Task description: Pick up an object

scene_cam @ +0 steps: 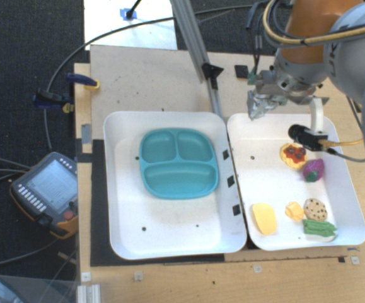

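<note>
Grey arm [359,36], orange band, yellow and black cables.

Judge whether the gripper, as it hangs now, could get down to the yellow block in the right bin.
Probably yes. The gripper hangs over the right bin's far edge, and the yellow block lies alone near the front, nothing on it, the small orange piece apart to its right.

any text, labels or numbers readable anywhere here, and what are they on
None can be read.
Teach pendant left of the bench: its screen shows a grey display, too small and blurred to read.
Blue divided plate in the left bin: no lettering visible.
Toy foods in the right bin, such as the yellow piece: no lettering visible.
</note>
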`<state>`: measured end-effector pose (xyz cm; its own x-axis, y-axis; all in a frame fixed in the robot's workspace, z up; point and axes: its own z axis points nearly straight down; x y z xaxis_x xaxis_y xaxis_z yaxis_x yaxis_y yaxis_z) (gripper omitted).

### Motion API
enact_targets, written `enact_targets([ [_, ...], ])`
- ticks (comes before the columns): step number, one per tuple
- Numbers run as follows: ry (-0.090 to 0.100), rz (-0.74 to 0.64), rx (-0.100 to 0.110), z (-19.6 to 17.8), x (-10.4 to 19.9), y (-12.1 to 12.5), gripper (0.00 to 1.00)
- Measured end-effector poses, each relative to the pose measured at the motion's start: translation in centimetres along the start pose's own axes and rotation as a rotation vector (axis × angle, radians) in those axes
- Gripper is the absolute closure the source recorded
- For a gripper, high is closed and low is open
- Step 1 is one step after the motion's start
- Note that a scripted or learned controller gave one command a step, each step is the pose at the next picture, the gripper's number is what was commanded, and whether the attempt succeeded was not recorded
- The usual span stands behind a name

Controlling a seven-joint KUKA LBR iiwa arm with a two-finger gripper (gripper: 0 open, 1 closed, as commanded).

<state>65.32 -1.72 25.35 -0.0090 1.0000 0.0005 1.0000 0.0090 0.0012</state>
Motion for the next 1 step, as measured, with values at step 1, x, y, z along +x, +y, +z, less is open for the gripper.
enact_targets([
  [1, 0.0, 0.001, -0.002, 0.18, 4.39, 0.55, 1.0],
])
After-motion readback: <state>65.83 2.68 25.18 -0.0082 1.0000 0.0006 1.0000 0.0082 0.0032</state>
